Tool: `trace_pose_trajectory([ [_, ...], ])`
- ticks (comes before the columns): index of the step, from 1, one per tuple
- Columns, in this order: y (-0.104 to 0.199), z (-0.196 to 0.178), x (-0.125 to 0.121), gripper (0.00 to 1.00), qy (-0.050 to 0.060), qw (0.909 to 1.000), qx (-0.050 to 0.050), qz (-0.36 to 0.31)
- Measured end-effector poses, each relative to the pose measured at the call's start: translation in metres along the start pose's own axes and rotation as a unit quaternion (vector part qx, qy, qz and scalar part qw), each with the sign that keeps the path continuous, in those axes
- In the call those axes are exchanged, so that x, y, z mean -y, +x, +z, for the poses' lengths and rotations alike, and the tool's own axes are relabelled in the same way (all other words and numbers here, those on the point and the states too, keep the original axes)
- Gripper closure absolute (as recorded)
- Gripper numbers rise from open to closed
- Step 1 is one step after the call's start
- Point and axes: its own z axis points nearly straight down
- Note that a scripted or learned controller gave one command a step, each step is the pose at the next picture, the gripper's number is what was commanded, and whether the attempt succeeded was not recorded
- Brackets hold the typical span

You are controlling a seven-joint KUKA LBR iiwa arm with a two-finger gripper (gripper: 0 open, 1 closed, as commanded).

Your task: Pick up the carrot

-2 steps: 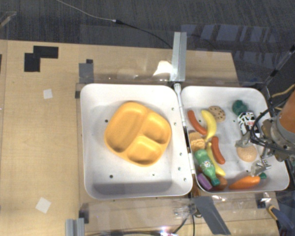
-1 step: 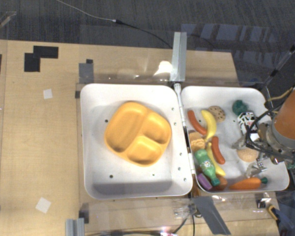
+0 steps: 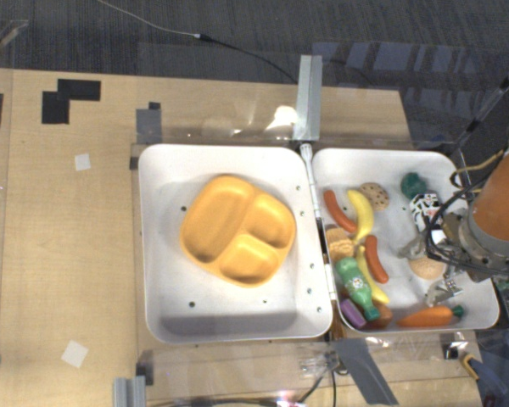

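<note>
Over on the left bin (image 3: 153,253) there's just a yellow divided plate (image 3: 237,229) sitting in the middle, well apart from everything that matters, so no trouble there.

The right bin (image 3: 390,158) is where it gets dicey. Down its left side there's a crowded pile: a red sausage (image 3: 339,209), a banana (image 3: 362,213), a cookie (image 3: 374,193), another sausage (image 3: 375,259), a green bottle (image 3: 356,285) and a purple thing (image 3: 351,312) at the bottom corner. Further right there's a small green thing (image 3: 413,184), a black-and-white toy (image 3: 424,203) and a bread roll (image 3: 426,267).

The carrot (image 3: 426,317) lies flat along the near wall of that bin, orange body pointing left, green top at the right, basically touching the wall. The end effector (image 3: 441,265) hangs over the right part of the bin, above and a bit right of the carrot, near the roll. Honestly can't tell whether it's spread or closed, too much cable and metal mush in there. Nothing looks gripped.

What I'd worry about: the carrot hugging the wall means a finger could land on the rim or the wall instead of beside it, and the carrot just rolls or squirts out. Its left tip is near the bottle pile, so a sloppy approach could nudge those too. The roll being so near the end effector is also a likely wrong grab.
</note>
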Motion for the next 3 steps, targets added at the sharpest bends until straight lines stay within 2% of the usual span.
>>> trace_pose_trajectory([
  [1, -0.008, -0.007, -0.01, 0.0, -0.005, 0.9979, -0.008, -0.064],
  [2, -0.002, -0.037, -0.01, 0.0, -0.003, 0.9987, -0.007, -0.051],
  [3, -0.003, -0.015, -0.009, 0.0, -0.006, 0.9975, -0.009, -0.069],
])
